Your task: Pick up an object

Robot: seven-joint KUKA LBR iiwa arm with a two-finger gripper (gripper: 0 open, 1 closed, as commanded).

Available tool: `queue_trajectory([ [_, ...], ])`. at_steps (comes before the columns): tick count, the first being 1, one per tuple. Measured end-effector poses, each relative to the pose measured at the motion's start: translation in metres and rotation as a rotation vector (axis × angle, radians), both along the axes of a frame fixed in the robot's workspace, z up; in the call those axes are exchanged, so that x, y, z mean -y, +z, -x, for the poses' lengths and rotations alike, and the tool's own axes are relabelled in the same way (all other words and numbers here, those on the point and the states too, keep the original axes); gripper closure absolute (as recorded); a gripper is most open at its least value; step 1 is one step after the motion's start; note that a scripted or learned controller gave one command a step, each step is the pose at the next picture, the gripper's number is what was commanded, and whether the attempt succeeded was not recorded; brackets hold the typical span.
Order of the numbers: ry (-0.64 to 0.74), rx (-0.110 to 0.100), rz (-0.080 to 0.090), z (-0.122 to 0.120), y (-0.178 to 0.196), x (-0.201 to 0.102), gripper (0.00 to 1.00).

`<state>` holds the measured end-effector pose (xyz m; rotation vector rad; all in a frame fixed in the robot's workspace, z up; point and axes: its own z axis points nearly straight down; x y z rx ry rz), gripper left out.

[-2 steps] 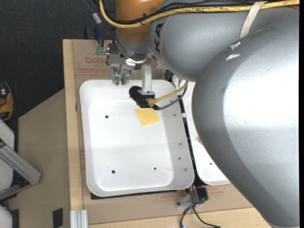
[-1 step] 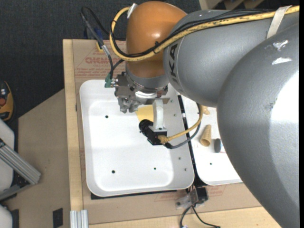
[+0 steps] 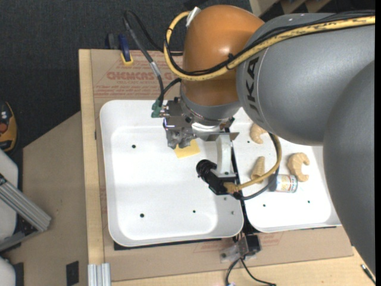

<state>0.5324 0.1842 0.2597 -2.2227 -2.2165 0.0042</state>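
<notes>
My gripper (image 3: 180,137) hangs low over the upper middle of the left white bin (image 3: 149,195), beneath the orange band and grey wrist. A small yellow block (image 3: 188,151) pokes out right at the gripper's lower tip, touching it or just under it. The wrist hides the contact, so I cannot tell whether the block is gripped or resting on the bin floor.
The right bin (image 3: 297,214) holds three tan curved pieces (image 3: 258,134) (image 3: 299,164) (image 3: 258,168) and a small silver can (image 3: 285,184) lying on its side. A black cable plug (image 3: 211,175) with a yellow cable hangs from the arm over the bins' shared edge.
</notes>
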Motion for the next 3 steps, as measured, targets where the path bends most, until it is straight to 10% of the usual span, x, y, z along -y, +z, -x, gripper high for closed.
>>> queue_trajectory([
  [1, 0.004, 0.004, 0.001, -0.083, -0.066, -0.016, 1.0],
  [2, -0.004, 0.007, 0.001, -0.077, -0.023, 0.064, 1.0],
  [3, 0.01, 0.025, -0.007, -0.082, 0.146, 0.005, 1.0],
])
